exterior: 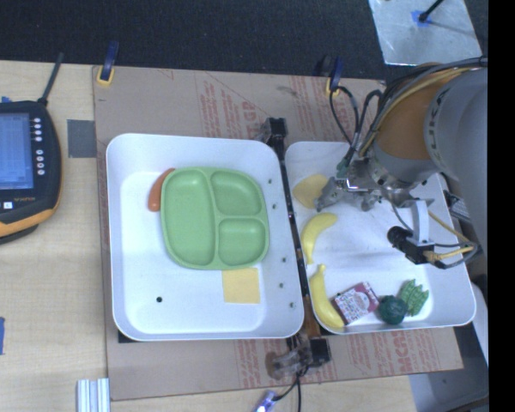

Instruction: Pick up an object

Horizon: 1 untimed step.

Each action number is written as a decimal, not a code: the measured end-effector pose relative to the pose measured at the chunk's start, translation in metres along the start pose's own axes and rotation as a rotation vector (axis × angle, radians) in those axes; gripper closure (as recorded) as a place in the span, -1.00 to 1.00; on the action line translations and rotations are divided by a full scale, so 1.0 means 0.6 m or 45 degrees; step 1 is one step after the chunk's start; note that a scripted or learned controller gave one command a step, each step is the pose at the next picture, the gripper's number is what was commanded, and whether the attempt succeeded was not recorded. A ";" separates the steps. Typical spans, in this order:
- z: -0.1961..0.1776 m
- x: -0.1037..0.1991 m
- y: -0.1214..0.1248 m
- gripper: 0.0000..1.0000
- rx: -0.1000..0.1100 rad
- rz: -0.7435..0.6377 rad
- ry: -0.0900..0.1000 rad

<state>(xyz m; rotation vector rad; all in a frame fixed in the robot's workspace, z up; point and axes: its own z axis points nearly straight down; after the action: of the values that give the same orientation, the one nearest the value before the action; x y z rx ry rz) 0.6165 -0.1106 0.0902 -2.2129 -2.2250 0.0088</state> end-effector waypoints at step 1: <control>-0.004 -0.151 0.039 -1.00 -0.006 0.006 0.001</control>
<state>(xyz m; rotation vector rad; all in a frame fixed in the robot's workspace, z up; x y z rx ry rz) 0.6406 -0.2012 0.0924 -2.2198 -2.2222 0.0028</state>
